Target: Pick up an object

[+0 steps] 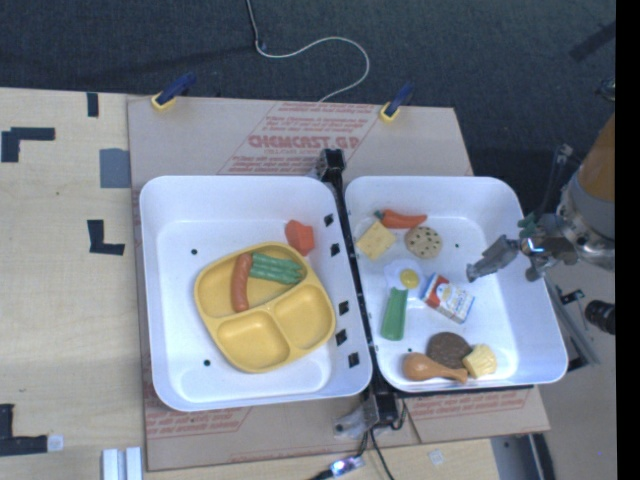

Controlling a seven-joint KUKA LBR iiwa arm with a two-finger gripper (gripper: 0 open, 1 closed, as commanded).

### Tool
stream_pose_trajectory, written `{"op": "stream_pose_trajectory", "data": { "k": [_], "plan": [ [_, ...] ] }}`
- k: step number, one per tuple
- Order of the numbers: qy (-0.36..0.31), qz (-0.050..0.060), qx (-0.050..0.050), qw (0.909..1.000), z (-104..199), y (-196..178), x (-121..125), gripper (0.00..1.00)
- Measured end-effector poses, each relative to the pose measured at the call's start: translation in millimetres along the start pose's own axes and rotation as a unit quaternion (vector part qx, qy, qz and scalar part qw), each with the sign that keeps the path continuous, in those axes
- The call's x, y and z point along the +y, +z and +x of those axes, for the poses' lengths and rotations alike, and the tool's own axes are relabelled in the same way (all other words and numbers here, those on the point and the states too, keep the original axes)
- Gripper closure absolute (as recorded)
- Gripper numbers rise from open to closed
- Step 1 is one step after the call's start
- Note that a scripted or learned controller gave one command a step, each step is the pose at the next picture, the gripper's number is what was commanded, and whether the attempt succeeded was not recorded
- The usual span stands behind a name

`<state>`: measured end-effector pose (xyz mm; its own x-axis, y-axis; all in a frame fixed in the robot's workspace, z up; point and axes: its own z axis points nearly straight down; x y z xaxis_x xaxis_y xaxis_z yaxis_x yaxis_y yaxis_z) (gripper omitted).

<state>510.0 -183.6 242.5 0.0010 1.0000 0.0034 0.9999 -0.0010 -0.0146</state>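
On the left sits a white bin [160, 298] with a yellow tray [290, 343] in it. The tray has three parts. One part holds a sausage [240, 280] and some green beans [275, 268] side by side. An orange chunk [299, 235] lies in the bin just past the tray's top corner. Next comes the right bin [500, 203], full of toy food. Near its top are a carrot [403, 219], a yellow cheese wedge [375, 240] and a round cookie [424, 240]. In the middle lie a small yellow and white egg [408, 279], a green stick [395, 313] and a red, white and blue carton [447, 298]. Near the bottom are a chicken leg [432, 369], a brown patty [449, 347] and a yellow corn piece [480, 361]. At the far right the gripper [500, 258] hangs over the right bin's right side, well apart from the carton. I see nothing between its fingers, and I cannot tell if they are spread or pressed together.
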Motion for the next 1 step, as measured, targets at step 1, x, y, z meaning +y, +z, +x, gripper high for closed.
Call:
{"op": "stream_pose_trajectory", "data": {
  "k": [1],
  "plan": [
    [-0.001,-0.004,-0.001,1.0000,0.0,-3.8,1.7,0.00]
  ]
}}
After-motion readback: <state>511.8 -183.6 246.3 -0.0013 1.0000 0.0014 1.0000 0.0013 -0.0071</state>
